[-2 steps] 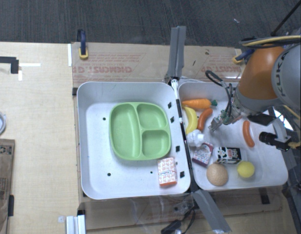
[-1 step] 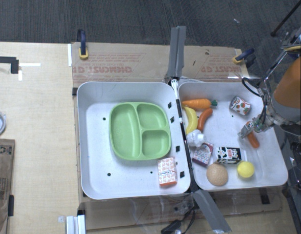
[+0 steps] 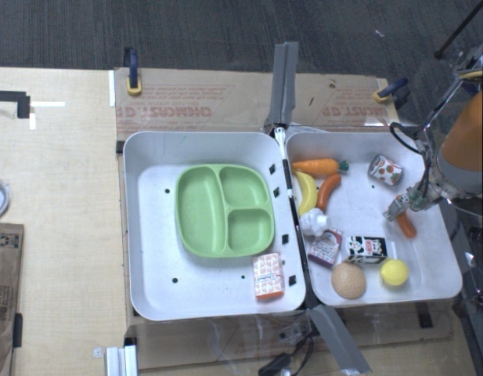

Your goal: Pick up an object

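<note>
Hovering at right bin's (image 3: 452, 276) right side, pincer (image 3: 401, 207) sits just above small orange carrot (image 3: 406, 225); carrot's long axis runs upper-left to lower-right. Can't tell pincer state.

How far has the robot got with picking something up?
Nothing looks picked up yet: every item lies in a bin. The gripper is low in the right bin, over a small orange piece; its grip is unclear. Grasping and lifting remain.
</note>
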Robot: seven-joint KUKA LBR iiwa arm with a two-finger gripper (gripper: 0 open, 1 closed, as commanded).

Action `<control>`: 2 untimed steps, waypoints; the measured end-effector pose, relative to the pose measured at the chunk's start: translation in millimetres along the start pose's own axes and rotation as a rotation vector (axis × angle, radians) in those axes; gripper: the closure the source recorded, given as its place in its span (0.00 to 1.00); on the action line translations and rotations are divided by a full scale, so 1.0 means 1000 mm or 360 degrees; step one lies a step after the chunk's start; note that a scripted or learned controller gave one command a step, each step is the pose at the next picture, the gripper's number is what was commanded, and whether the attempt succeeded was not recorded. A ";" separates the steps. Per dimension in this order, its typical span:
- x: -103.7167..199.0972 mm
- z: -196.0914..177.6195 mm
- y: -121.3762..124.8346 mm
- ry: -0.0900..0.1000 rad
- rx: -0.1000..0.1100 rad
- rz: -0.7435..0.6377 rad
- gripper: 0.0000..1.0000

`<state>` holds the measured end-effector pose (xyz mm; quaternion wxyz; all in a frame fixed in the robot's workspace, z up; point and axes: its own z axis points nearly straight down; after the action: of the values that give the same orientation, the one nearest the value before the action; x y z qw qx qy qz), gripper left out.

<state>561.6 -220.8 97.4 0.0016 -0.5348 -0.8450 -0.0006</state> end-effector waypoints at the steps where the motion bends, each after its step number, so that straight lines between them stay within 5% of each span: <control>1: 0.016 -0.109 0.051 -0.0005 0.0005 0.0572 1.00; 2: 0.016 -0.109 0.051 -0.0005 0.0005 0.0572 0.00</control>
<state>600.8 -184.8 206.5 0.0012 -0.6773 -0.7357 0.0019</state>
